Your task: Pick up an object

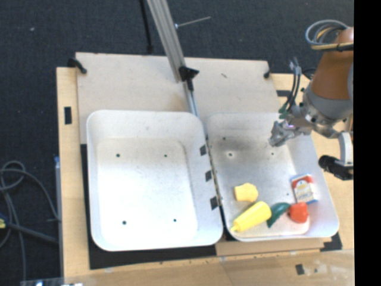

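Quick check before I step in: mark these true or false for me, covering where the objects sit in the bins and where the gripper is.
1. The yellow block lies in the right bin. True.
2. The gripper is over the left bin. False: it is over the right bin's far part.
3. The yellow corn-shaped toy lies near the right bin's near edge. True.
4. The small carton sits in the left bin. False: it is in the right bin.

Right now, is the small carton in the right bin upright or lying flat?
Lying flat: the small carton shows its printed face upward on the right bin floor.
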`<state>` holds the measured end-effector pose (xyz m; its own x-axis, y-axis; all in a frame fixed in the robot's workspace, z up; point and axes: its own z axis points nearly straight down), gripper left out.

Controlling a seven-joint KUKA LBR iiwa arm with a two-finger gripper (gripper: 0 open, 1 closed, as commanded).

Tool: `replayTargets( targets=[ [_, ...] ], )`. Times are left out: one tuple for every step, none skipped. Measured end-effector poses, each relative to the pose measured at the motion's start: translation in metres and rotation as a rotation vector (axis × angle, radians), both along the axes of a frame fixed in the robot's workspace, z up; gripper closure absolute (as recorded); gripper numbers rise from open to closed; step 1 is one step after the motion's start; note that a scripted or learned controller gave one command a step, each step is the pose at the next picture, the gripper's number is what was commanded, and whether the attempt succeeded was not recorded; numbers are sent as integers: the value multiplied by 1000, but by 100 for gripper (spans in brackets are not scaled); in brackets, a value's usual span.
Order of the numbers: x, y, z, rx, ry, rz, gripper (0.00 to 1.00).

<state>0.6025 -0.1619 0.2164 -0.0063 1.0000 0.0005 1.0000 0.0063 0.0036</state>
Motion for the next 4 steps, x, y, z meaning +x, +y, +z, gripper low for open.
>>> replayTargets(
  targets=[
    [-13,45,3,1,3,0,100],
    [-8,102,12,1,0,2,100],
    [-10,145,17,1,1,0,100],
    [-18,207,19,2,3,2,100]
  ],
)
